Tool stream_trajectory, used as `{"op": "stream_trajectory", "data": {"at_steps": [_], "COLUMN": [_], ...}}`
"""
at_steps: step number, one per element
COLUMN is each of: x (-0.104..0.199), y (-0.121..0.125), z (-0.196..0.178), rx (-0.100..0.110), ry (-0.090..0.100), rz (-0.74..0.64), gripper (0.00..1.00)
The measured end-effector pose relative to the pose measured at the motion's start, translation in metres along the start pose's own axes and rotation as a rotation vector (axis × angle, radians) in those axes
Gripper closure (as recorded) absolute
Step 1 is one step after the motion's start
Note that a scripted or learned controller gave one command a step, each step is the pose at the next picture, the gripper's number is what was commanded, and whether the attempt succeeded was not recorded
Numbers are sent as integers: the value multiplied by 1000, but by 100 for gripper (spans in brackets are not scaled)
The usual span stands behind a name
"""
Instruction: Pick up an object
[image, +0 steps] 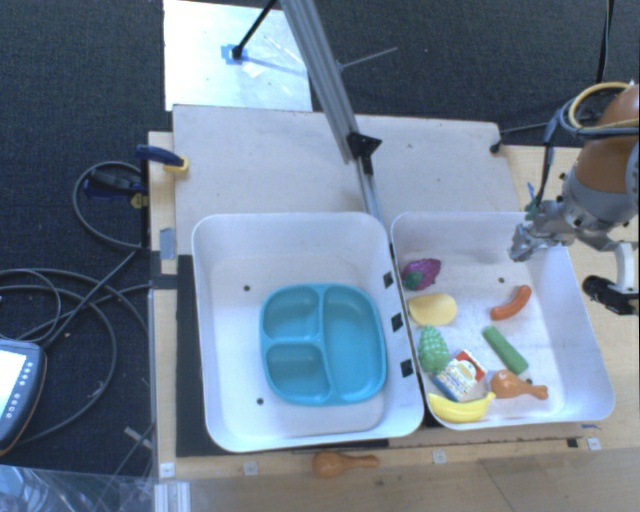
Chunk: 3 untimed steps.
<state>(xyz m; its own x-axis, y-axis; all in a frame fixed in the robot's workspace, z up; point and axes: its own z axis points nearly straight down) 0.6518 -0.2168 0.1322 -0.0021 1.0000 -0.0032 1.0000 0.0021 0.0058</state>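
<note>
Here, claw (527, 245) hangs above sausage (511, 303), apart.

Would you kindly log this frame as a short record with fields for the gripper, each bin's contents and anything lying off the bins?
gripper: gripper above the right bin's far right part, holding nothing visible
left bin: blue divided plate
right bin: purple grapes, yellow lemon, sausage, cucumber, green corn, small carton, banana, drumstick
off the bins: orange toy on the bench's near edge
</note>
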Motion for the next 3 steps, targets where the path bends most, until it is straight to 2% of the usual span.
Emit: {"op": "stream_trajectory", "data": {"at_steps": [2, 3], "x": [0, -1], "y": [10, 11], "z": [-92, -120], "rx": [-2, 0], "ry": [1, 1], "rz": [-5, -6], "gripper": [100, 100]}}
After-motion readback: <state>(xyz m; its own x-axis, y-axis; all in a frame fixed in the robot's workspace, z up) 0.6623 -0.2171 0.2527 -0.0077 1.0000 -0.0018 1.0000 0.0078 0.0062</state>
